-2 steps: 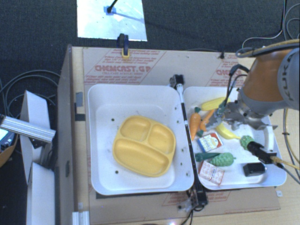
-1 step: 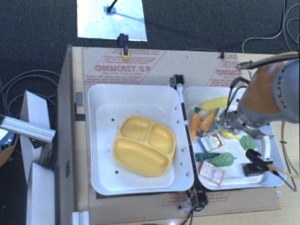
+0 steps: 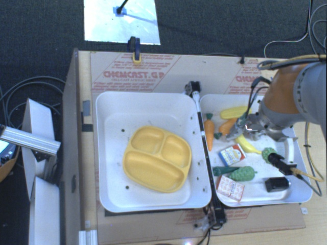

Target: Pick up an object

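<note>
One fixed camera looks down at a slant (arm (image 3: 299, 93) entering from the right) on both bins (image 3: 110, 152).

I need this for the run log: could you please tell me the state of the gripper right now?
Gripper: low in the right bin, among the toy food beside the banana; open, shut or holding something cannot be told.

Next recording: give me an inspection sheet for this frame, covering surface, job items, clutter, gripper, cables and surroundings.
Surface: cardboard-covered bench bearing left bin and right bin.
Job's things: right bin holds carrot, yellow banana, green toy, two small cards, black block.
Clutter: yellow divided tray in left bin.
Gripper: gripper low over right bin; fingers unclear.
Cables: loops on the floor at left; wires at upper right.
Surroundings: dark carpet, white sheet.
</note>
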